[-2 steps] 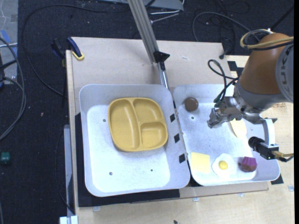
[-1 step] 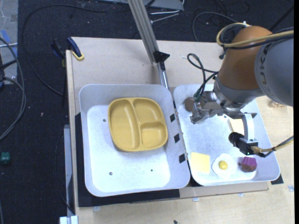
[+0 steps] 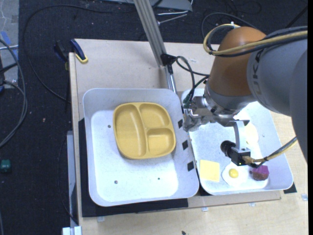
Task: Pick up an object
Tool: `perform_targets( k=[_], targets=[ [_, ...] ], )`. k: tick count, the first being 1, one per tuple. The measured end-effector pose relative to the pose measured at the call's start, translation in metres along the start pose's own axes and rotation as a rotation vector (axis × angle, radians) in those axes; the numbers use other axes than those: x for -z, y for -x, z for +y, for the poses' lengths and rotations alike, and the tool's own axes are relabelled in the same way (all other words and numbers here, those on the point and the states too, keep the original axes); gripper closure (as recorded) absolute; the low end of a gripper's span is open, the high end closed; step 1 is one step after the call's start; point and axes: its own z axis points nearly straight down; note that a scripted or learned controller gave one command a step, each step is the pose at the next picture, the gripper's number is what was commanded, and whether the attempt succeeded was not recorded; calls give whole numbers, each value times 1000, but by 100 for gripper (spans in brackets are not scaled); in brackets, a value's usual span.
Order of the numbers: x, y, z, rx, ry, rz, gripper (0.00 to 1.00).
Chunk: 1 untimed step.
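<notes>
The right bin [image 3: 281, 146] holds a flat yellow square slice [image 3: 210, 170] near its front left. Beside the slice lies a white fried egg with a yellow yolk [image 3: 234, 174], and a small purple piece [image 3: 260, 173] sits to the right of the egg. The gripper [image 3: 191, 120] hangs over the right bin's left rim, well behind the slice and apart from all three things. A pale piece [image 3: 251, 133] lies farther back, partly hidden by the arm.
A yellow divided plate [image 3: 144, 130] lies in the left bin [image 3: 98, 180]. A slanted metal pole [image 3: 151, 28] rises behind the bins. The large grey and orange arm [image 3: 244, 67] covers much of the right bin's back half.
</notes>
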Motion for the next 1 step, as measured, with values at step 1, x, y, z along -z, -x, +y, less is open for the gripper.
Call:
perform_targets(
  k=[1],
  targets=[
    [-11,-52,4,-1,-1,-1,100]
  ],
)
